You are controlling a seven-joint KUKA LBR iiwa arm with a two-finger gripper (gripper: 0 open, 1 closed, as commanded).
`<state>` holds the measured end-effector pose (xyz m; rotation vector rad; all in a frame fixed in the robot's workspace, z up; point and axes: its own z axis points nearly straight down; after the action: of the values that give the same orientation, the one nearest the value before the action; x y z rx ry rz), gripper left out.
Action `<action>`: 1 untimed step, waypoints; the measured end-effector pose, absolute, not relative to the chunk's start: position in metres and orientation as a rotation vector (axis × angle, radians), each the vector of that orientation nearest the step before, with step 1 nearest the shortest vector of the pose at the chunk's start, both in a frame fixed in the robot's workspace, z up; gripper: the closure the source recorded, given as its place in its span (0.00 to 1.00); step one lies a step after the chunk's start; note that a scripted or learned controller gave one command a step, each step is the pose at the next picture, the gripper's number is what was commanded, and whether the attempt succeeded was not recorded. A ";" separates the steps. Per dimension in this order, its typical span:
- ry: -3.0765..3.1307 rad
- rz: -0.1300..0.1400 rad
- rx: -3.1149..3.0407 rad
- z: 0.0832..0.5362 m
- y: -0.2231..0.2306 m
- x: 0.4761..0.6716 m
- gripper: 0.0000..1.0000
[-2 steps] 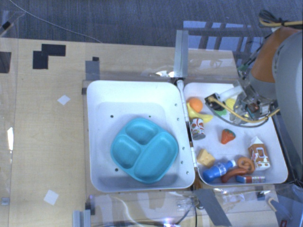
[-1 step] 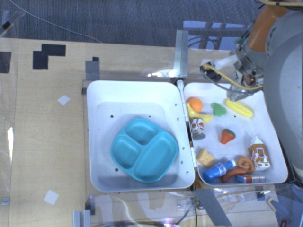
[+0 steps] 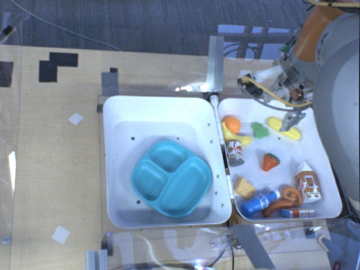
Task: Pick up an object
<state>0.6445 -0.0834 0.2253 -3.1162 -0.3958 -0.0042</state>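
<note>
Camera view: tool (image 3: 293, 118) sits low over the back-right part of the right bin (image 3: 332, 176), fingers pointing down w/ a small gap between them. Nothing visible between the fingers, so no grip on anything. Fingertips are right at the yellow corn (image 3: 284, 129), just above its top edge; can't tell if touching. Grey arm (image 3: 337, 66) w/ orange band comes in from the right and covers the bin's back-right corner; a yellow cable loops off the wrist to the left.

Nearby: green toy (image 3: 259, 130) just left of the corn, then an orange ball (image 3: 231, 124) resting on a yellow banana-like piece (image 3: 233, 138) near the divider. Small can (image 3: 234, 152) lies below those, against the bin's left wall. Strawberry (image 3: 270, 161) sits mid-bin w/ bare floor around it. Front of the bin is crowded: cheese wedge (image 3: 244, 187), blue bottle (image 3: 259, 202), brown pretzel-like piece (image 3: 288, 198), a small tube (image 3: 297, 212) and a milk carton (image 3: 307, 185) packed close, several touching.

Left bin (image 3: 121, 151) holds just a blue divided plate (image 3: 171, 178), w/ open floor at its back and left side. Both bins sit side by side on the bench (image 3: 50, 167), shared rim between them.
</note>
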 end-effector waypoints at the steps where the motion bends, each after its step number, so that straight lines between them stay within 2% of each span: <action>1: -0.319 0.002 -3.123 0.106 -0.089 0.593 0.00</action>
<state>0.5932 -0.0889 0.1058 -3.1232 -0.3194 0.0017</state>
